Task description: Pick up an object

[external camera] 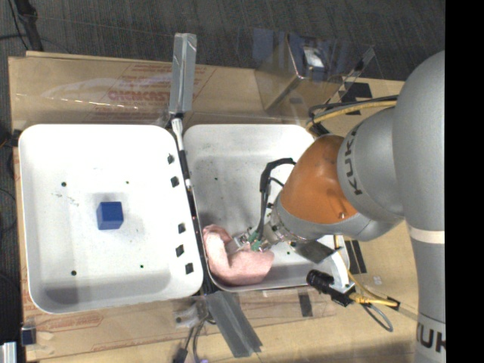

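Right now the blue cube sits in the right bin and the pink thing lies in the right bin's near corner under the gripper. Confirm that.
One thing is wrong: the blue cube sits in the left bin, not the right. The camera view shows it there alone. The rest stands: the pink thing lies in the right bin's near corner, with the gripper at it.

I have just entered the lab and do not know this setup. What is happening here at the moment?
A grey KUKA arm with an orange band reaches from the right into the right bin. Its claw is low in the near left corner of that bin, right at a pink, soft-looking object. Whether it grips the object cannot be seen from here. A small blue cube lies alone in the left bin, untouched.
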